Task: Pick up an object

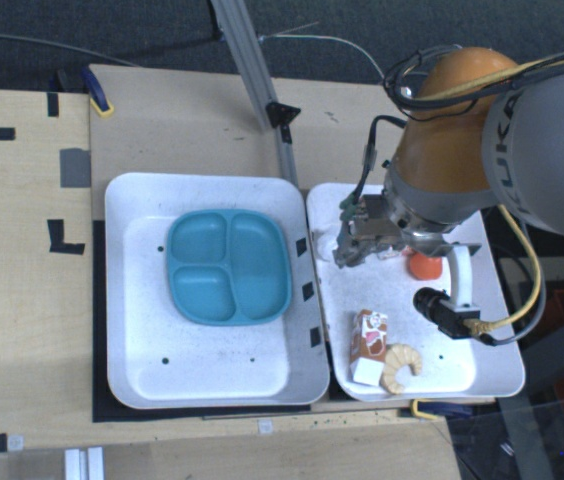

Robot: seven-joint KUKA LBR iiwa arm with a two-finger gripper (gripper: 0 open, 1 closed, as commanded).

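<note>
Reaching from the right, arm (pixel 462 138) overhangs right bin (pixel 497 368).

Teal, white and orange over a tan counter

The divided plate (pixel 229 267) is teal, in a speckled white left bin (pixel 132 368); the right bin (pixel 492 368) is equally white. In it lie a golden-tan croissant (pixel 402 366), a brown-and-white packet with a red patch (pixel 369 336), and a small orange-red object (pixel 425 264). The arm (pixel 522 138) is grey with an orange band; the claw (pixel 347 253) is dark metallic grey. The counter (pixel 22 298) is light tan with black marks.
</note>
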